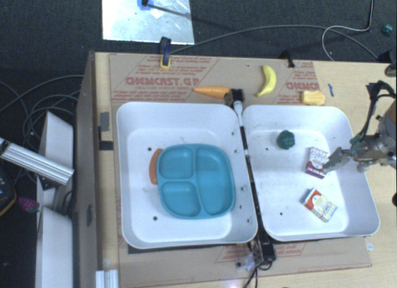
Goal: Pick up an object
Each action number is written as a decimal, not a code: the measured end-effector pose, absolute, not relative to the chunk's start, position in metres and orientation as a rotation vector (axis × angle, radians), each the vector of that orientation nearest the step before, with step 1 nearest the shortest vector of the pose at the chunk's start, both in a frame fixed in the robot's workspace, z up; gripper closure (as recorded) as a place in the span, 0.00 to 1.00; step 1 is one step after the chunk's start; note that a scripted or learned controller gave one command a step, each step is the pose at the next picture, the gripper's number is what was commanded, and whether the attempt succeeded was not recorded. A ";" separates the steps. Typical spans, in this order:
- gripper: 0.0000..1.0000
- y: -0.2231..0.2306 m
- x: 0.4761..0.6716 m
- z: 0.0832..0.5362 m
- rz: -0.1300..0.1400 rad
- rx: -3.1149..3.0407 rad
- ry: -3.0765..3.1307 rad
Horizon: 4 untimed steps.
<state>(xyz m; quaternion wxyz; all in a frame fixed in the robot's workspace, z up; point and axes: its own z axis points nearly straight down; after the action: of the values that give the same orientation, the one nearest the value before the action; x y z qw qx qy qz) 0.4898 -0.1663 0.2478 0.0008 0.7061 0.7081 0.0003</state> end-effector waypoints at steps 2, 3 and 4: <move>0.00 -0.159 0.487 0.084 0.002 2.217 2.224; 1.00 -0.159 0.488 0.095 0.005 2.215 2.224; 1.00 -0.075 0.562 0.185 0.006 2.214 2.225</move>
<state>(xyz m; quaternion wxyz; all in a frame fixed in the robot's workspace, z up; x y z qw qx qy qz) 0.5620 -0.0751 0.1853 0.0013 0.7054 0.7089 0.0019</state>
